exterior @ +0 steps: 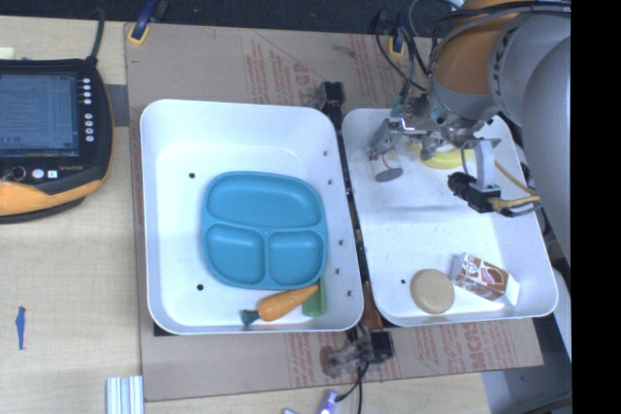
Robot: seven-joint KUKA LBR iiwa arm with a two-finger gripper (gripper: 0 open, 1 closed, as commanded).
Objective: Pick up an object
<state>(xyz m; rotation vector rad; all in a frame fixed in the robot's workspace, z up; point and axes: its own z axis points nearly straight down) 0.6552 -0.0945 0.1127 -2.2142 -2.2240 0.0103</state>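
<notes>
The yellow object [441,153] is lying at the right bin's [427,252] far edge, not yet picked up, while the gripper [408,133] is hovering beside it, its grip impossible to judge.

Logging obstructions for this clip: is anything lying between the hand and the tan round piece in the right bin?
Nothing visible does. The hand is at the right bin's far end, the tan round piece near its front edge, with bare floor between. The small packet lies beside the piece.

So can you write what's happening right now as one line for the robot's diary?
gripper: above right white bin, far end | holding: nothing seen | left white bin: blue divided plate, orange toy carrot | task: not done
</notes>
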